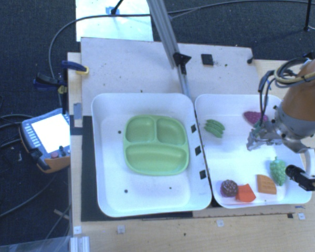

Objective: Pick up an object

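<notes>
Two white bins [147, 203] hold one tray [157, 144], six foods.

At the right edge of the frame the arm [304, 101] is cut off. The pincer [253, 140] is too small and blurred to read its state. It partly hides the purple object [251, 116] beside it.

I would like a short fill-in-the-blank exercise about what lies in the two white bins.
1. The green divided tray lies in the ____ bin.
2. The tray has ____ compartments.
3. The pea pod lies in the ____ bin.
4. The orange wedge touches the dark ____ berry.

Missing words: left; three; right; red
</notes>
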Robot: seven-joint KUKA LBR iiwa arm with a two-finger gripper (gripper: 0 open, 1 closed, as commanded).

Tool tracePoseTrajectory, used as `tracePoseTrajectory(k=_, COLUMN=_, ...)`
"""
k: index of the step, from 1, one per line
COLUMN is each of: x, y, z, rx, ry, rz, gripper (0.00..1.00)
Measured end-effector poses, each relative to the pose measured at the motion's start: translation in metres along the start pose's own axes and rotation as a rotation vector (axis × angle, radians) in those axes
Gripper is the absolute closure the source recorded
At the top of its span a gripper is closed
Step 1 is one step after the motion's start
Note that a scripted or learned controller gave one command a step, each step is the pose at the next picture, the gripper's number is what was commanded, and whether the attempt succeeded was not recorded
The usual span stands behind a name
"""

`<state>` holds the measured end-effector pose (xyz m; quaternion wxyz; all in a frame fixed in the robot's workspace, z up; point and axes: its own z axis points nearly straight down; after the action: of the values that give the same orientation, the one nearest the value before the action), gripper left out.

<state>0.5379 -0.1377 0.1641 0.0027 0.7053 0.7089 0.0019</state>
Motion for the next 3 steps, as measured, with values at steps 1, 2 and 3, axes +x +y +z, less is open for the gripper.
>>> tracePoseTrajectory(k=1, x=0.0, y=0.002, z=-0.054, rx=-0.001, ry=0.0, rz=-0.001, gripper=1.0)
tracePoseTrajectory(k=2, x=0.0, y=0.003, z=-0.061, rx=0.004, ry=0.001, rz=-0.001, gripper=1.0)
tracePoseTrajectory(k=3, x=0.051, y=0.012, z=-0.072, rx=0.003, ry=0.003, rz=-0.006, gripper=1.0)
